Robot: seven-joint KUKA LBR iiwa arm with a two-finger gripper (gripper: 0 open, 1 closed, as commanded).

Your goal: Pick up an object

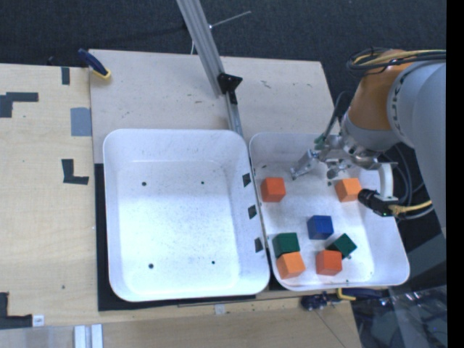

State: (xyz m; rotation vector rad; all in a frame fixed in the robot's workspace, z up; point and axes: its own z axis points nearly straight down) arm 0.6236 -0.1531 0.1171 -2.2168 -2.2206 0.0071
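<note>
The pincer point(321, 163) is seen low over the right bin point(384, 263), its fingers apart and nothing between them. An orange cube point(273, 189) lies at its eight o'clock, another orange cube point(349, 188) at its four o'clock. A blue cube point(320, 227) sits further toward six o'clock. The left bin point(116, 216) rests alongside on the counter point(43, 194)

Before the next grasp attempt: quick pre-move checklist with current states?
1. Blocks are in the right bin, within reach of the arm: ok.
2. Gripper is over the right bin: ok.
3. Gripper carries no block: ok.
4. Finger opening: cannot tell.
5. A target stands apart from its neighbours, orange block: ok.
6. Green block and the orange block below it are touching: not ok for a clean grasp.
</note>
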